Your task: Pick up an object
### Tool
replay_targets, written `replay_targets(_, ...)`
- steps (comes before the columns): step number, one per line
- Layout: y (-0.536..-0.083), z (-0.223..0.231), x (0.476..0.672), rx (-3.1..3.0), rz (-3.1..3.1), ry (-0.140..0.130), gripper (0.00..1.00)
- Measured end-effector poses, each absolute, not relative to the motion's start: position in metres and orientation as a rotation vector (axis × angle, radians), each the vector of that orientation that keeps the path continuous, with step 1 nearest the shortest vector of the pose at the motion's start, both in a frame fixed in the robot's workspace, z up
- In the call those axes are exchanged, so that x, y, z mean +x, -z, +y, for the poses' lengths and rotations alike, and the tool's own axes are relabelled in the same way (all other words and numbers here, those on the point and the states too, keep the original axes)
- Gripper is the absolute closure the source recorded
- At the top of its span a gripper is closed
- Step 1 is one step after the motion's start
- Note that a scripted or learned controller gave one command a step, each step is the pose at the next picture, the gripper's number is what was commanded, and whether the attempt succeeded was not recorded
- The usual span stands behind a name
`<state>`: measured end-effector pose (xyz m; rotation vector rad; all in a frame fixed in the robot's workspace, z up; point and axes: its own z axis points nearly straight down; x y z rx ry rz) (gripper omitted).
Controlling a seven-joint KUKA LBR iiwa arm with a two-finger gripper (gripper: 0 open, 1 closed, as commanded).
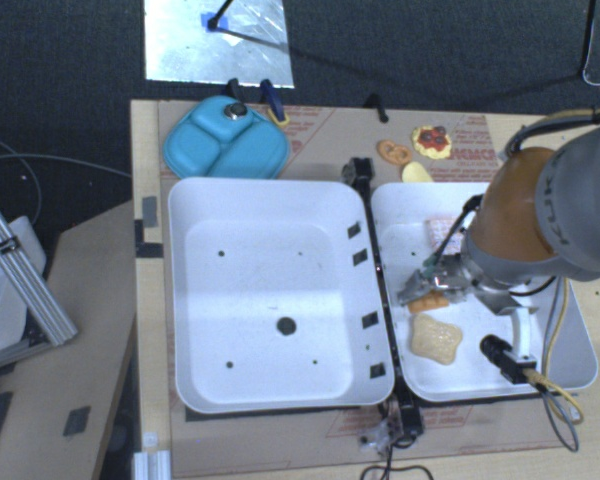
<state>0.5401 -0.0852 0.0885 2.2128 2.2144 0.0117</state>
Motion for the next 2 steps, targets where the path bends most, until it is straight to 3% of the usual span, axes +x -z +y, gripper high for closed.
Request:
replay_targets(1,-0.100,-0.086,0.543,2.210,2.212,-0.013,1.00)
replay_targets(2,-0.190,-0.030,0.585,2.203,2.228,-0.015,1.00)
